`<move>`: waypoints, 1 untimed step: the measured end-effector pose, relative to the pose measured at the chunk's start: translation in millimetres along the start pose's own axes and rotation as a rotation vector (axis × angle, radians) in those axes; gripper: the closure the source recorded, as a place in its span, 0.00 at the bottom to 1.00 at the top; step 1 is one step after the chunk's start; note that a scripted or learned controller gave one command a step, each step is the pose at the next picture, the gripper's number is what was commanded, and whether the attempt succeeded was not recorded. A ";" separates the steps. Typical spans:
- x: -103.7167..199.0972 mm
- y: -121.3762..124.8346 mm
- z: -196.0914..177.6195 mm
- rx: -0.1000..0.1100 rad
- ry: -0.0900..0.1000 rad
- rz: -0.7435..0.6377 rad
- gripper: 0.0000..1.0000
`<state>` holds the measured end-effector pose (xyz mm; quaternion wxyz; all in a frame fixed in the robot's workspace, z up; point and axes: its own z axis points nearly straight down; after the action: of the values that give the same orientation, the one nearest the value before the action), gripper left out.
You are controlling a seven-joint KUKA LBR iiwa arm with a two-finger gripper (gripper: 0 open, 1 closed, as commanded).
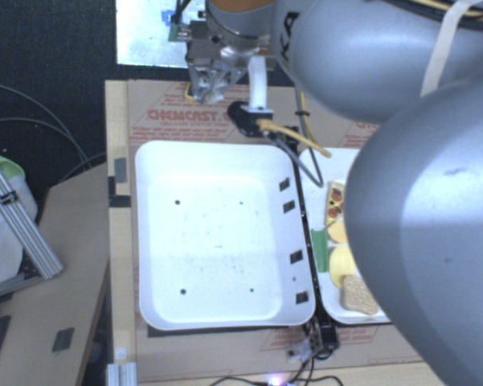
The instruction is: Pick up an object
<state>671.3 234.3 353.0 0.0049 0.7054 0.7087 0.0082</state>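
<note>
My gripper point(211, 85) hangs above the cardboard behind the left bin's far rim, close to the orange band of the wrist. It is apart from every object. The big grey arm covers most of the right bin point(331, 310). Along that bin's uncovered left strip lie a red-and-yellow patterned piece point(335, 202), a green piece point(321, 260), a yellow rounded object point(343, 260) and a tan, rough-looking object point(358, 293). These items sit far from the gripper, toward the front right.
The left white bin point(145, 215) fills the middle of the bench, with black clips point(289, 207) along its right wall. Printed cardboard point(173, 115) lies under both bins. A yellow cable point(293, 135) and a black fitting point(243, 117) hang below the wrist. An aluminium frame point(20, 223) stands at the left.
</note>
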 end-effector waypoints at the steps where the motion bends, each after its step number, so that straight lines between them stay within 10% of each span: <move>1: -39.8 -2.7 13.9 0.017 -0.006 0.007 1.00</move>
<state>669.1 194.5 338.8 0.0010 0.7078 0.7064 0.0003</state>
